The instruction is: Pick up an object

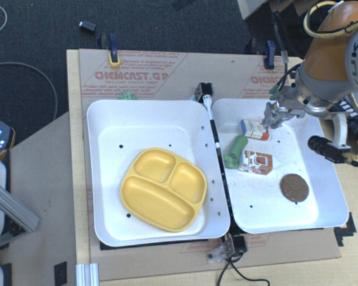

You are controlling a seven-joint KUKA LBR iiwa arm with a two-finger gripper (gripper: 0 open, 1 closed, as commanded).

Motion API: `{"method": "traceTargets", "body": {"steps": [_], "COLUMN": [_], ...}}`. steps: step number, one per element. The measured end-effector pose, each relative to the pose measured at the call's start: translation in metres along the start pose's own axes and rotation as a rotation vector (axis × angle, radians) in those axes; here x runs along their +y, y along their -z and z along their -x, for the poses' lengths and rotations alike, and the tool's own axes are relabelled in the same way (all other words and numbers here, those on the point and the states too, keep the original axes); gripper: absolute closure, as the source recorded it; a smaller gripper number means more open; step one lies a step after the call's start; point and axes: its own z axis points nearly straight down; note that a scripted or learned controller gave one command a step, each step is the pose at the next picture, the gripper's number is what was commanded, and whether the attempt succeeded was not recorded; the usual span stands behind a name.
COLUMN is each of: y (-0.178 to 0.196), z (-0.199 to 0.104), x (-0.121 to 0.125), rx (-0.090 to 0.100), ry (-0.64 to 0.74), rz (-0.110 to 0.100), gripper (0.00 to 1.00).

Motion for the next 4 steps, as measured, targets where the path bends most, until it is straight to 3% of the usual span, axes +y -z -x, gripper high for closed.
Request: {"method": "traceTargets", "body": {"steps": [1,2,3,4], "y": [0.196,0.138,0.073,0.213], "z": [0.003,0.002,-0.053,-0.101], "x": [-0.071,-0.015,0.022,-0.059], "rx": [-0.003,0.000,0.002,0.003], "ry": [-0.009,-0.007,-0.004,-0.002], "rz": [0.011,-0.012,-0.016,0.006], "gripper": [1.00,1.00,1.00,1.00]}}
